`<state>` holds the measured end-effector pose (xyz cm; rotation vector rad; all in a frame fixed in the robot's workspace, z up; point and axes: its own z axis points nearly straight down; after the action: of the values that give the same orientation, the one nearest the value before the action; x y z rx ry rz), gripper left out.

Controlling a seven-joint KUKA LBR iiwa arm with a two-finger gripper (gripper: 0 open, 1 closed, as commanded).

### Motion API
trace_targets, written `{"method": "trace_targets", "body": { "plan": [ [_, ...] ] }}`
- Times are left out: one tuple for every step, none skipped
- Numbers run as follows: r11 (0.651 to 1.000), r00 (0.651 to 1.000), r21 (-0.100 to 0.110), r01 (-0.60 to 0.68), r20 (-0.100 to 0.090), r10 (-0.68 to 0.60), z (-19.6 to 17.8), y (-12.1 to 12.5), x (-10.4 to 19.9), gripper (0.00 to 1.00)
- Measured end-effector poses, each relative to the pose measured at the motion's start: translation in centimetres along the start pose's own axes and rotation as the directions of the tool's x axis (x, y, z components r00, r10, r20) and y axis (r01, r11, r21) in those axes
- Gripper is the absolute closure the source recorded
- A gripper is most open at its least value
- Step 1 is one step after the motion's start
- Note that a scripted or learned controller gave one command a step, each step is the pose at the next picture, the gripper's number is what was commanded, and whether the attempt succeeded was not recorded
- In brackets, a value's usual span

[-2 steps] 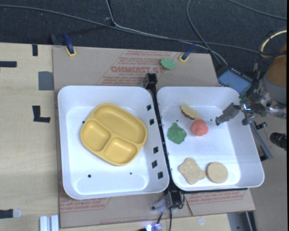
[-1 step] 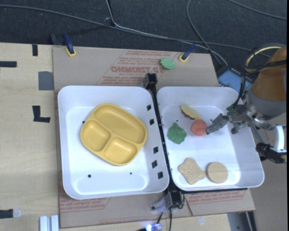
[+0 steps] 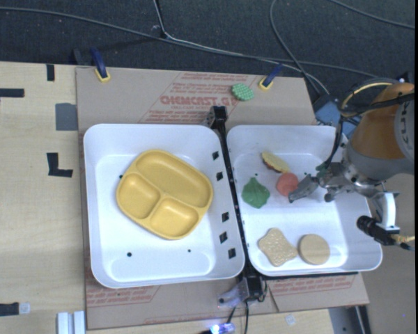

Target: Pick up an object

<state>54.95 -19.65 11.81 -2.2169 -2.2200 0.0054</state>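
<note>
The right bin holds several toy foods. A red tomato lies near its middle, with a yellow-brown piece just behind it and a green leafy piece to its left. A slice of toast and a round biscuit lie at the front. My gripper hangs low over the bin just right of the tomato. It is open, its left finger close to the tomato, and nothing sits between the fingers.
The left bin holds a yellow divided plate. A small green piece lies on the cardboard behind the bins. A black divider runs between the bins. Cables cross the dark floor at the back.
</note>
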Motion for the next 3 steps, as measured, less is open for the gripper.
{"method": "trace_targets", "body": {
  "plan": [
    [1.0, 1.0, -0.004, 0.001, 0.001, -0.001, -1.3, 0.1, 0.0, 1.0],
    [1.0, 1.0, -0.009, 0.0, 0.002, 0.0, -5.9, -0.3, 0.7, 1.0],
    [1.0, 1.0, -0.009, 0.0, 0.002, 0.0, -10.3, 0.0, 0.4, 1.0]
  ]
}}
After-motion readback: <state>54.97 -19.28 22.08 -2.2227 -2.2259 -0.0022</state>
